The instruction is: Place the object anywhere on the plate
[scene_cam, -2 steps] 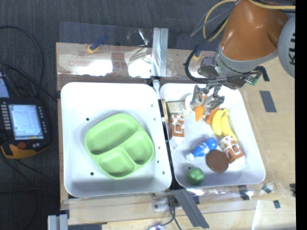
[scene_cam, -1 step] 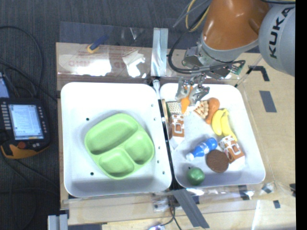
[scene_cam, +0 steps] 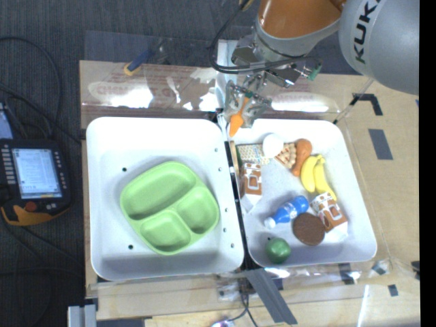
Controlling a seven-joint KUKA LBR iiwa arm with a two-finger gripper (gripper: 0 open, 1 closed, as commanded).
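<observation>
While poised over the bins' divider, the gripper (scene_cam: 240, 112) is seemingly pinched on a carrot (scene_cam: 236, 123); the plate (scene_cam: 170, 206) is seen lower left.

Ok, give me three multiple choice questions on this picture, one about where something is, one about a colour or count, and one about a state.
1. Where is the green plate?
A. left bin
B. right bin
C. bench outside the bins

2. What colour is the small item at the gripper?
A. blue
B. orange
C. white

3. How does the plate stand?
A. stacked with toys
B. flipped over
C. upright, nothing on it

Answers: 1 A, it lies in the left bin. 2 B, an orange piece shows between the fingers. 3 C, its three compartments are bare.
</observation>
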